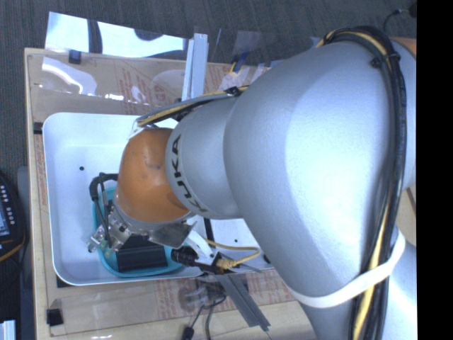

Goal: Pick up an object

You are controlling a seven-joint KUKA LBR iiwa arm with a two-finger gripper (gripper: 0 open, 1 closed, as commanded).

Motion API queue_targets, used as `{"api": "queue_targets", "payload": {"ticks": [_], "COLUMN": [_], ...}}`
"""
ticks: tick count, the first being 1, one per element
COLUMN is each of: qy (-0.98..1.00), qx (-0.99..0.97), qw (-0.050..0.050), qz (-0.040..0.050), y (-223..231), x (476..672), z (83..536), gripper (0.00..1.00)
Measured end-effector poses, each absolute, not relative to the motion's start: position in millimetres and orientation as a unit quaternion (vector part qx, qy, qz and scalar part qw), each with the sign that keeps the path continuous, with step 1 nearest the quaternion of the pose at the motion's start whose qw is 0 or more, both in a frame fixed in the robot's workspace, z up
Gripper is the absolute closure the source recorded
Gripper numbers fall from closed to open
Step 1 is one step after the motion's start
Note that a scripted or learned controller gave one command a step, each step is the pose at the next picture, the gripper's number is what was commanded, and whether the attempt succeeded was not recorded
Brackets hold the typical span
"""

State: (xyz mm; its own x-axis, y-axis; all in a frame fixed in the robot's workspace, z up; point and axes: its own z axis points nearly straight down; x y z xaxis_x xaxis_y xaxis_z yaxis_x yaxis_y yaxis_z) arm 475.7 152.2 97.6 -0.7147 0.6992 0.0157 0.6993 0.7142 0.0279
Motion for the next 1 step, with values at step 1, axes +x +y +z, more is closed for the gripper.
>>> {"api": "queue_targets", "payload": {"ticks": [1], "qy": [-0.923], "qx": [-0.385], "qw": [-0.002], "qz": [-0.0080], "y": [138.7], "x": [477.9], "z": [95.8], "gripper": [0.00]}}
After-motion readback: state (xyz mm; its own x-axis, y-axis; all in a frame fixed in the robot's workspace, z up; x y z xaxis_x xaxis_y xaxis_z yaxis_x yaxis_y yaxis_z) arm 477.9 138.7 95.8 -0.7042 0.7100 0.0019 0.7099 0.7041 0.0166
